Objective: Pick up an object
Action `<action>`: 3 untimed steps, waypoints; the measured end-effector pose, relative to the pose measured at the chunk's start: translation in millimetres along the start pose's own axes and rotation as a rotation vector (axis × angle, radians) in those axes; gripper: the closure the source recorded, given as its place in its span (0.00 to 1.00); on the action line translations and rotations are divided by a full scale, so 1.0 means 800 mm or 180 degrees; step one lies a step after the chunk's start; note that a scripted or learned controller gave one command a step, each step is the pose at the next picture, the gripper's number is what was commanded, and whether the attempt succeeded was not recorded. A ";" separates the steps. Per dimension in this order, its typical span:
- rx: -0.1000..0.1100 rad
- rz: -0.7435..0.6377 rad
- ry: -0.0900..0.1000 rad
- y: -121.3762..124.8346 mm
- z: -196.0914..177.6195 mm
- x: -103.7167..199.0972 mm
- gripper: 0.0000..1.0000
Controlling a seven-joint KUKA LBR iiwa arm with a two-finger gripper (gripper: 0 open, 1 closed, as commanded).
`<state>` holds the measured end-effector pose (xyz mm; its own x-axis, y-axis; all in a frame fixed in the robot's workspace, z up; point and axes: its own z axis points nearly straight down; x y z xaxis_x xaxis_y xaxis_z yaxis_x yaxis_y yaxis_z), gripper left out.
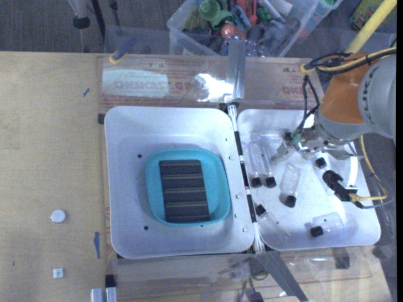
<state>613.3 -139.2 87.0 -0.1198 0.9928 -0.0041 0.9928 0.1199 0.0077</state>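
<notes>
- The tool point(291, 142) is low in the right bin point(365, 231), near its upper middle, under the grey arm point(371, 99) with the orange band. Whether it is open or closed cannot be told; glare and cables hide it.
- Nothing can be seen held by it, so the step in hand looks like settling over a target for a pick.
- The likely targets are the clear plastic vials with black caps lying scattered on the right bin's floor. One vial point(259, 163) lies just left of the tool, another point(289, 186) just below it, and a third point(324, 224) sits well apart near the lower edge.
- The vials are see-through and pale, hard to tell from the white floor; the black caps mark them best.
- To do this well, I would centre over one vial's body, across its long axis, since a round tube may roll or slip out when squeezed near its end.
- The left bin point(126, 231) holds a turquoise tray point(154, 181) with a dark ribbed insert.
</notes>
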 end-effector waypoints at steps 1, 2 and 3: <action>0.0058 0.0040 0.0021 0.050 0.003 -0.051 0.00; 0.0005 -0.0225 0.0036 -0.009 -0.001 -0.094 0.00; 0.0011 -0.0283 0.0019 -0.066 -0.001 -0.080 0.00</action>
<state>568.3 -209.2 87.5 -0.2075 0.9782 0.0014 0.9782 0.2075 0.0041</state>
